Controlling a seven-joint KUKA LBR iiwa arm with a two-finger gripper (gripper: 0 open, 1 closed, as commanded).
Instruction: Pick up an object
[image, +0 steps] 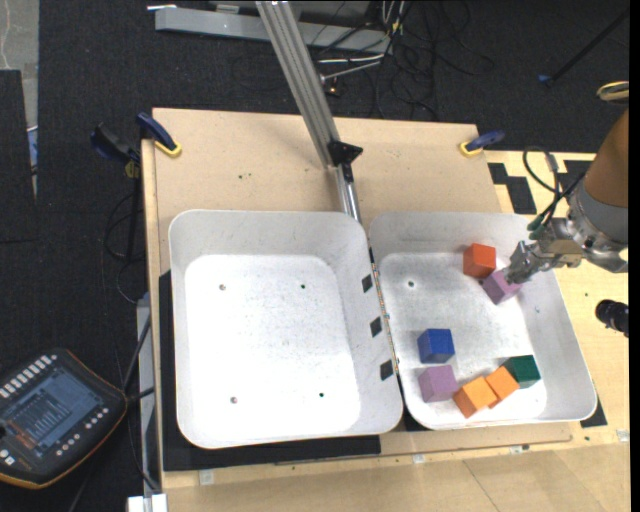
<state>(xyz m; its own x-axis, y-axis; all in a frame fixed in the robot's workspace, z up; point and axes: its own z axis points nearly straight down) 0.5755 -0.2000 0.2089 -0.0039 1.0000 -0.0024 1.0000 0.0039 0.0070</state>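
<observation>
At the lower left of the frame a teach pendant (48, 415) lies off the bench. The left bin (200, 240) sits mid-frame. In the right bin (560, 360), a blue cube (435, 345) lies centrally, with a purple cube (437, 383), an orange block (477, 392) and a green cube (523, 371) along the lower edge. Upper right, an orange cube (480, 259) sits near a purple block (499, 288), and the gripper (522, 268) is right at that block's top. Whether its fingers are spread or closed around it cannot be told. This looks like the grasp step; next calls for a firm close, then a straight lift.
</observation>
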